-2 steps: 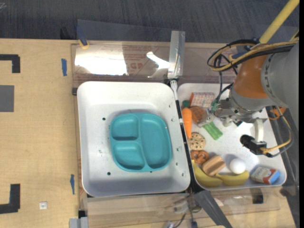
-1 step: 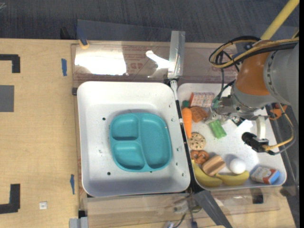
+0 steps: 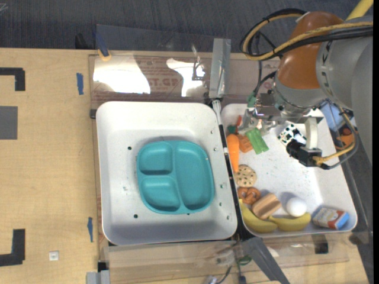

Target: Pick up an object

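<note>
Your end effector (image 3: 258, 125) sits low over the far left corner of the right bin (image 3: 331, 185), with a green piece (image 3: 258, 141) right at its tip and the carrot (image 3: 233, 149) just beside it against the bin wall. You cannot tell from this angle whether it is spread or closed, or whether the green piece is really gripped, because the wrist hides the tips. The loose food is crowded along the left and near walls: cookie (image 3: 245, 175), pretzel (image 3: 248, 194), hot dog (image 3: 266, 206), egg (image 3: 296, 207) and banana (image 3: 278, 222). That makes the corner the likeliest place to catch something. The left bin (image 3: 112, 158) carries a teal divided plate (image 3: 176, 176), probably the drop spot.
</note>
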`<state>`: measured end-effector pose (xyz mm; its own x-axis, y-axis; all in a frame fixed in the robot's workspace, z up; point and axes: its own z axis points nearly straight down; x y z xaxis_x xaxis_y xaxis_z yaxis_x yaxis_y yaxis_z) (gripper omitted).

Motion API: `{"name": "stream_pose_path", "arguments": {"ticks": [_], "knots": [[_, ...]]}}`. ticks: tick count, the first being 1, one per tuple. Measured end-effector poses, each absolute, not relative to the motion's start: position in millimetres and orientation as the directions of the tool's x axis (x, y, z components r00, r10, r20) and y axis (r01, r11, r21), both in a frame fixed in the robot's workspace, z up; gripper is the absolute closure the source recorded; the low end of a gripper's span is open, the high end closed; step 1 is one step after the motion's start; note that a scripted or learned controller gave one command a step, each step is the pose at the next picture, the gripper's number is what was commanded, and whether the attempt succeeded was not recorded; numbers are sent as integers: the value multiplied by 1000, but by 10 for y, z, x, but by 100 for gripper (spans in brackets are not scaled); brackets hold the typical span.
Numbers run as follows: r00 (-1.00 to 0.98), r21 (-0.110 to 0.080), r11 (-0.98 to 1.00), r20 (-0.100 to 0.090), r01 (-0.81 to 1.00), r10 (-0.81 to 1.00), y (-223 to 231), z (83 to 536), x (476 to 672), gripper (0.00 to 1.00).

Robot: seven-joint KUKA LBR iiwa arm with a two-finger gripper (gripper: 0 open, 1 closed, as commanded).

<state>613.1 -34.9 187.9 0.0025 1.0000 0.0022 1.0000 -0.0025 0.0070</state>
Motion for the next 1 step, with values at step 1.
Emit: {"name": "stream_pose_path", "arguments": {"ticks": [1], "knots": [[110, -1, -110, 2, 994, 994, 587, 1850, 6051, 100]]}}
